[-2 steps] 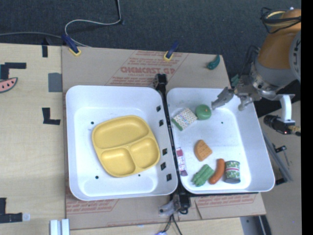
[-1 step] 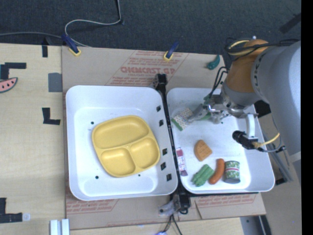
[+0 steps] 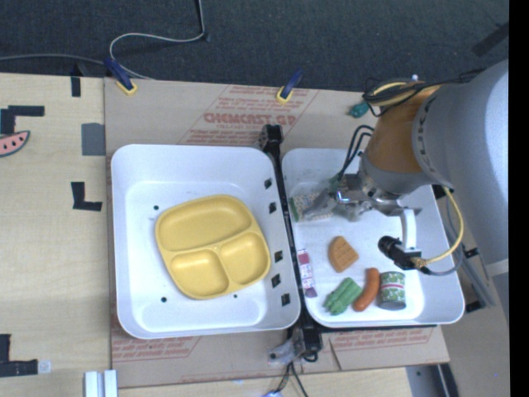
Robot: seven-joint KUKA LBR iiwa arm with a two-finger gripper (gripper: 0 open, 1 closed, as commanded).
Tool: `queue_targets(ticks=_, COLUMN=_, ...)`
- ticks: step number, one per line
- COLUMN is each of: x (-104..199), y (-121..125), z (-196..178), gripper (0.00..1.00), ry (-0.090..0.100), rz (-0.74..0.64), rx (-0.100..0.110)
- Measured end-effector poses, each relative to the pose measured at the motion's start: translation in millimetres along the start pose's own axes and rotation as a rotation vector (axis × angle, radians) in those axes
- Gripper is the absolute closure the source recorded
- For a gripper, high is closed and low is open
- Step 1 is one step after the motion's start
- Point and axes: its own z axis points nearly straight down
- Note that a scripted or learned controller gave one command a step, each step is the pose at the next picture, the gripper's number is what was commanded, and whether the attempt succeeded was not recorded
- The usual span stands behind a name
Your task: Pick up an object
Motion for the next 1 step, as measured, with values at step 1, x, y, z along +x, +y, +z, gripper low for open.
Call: queue_targets(ticks=1, x=5.2, y=55.4, z=5.1, gripper=0.0, ry=0.008, rz=0.012, rx=0.068)
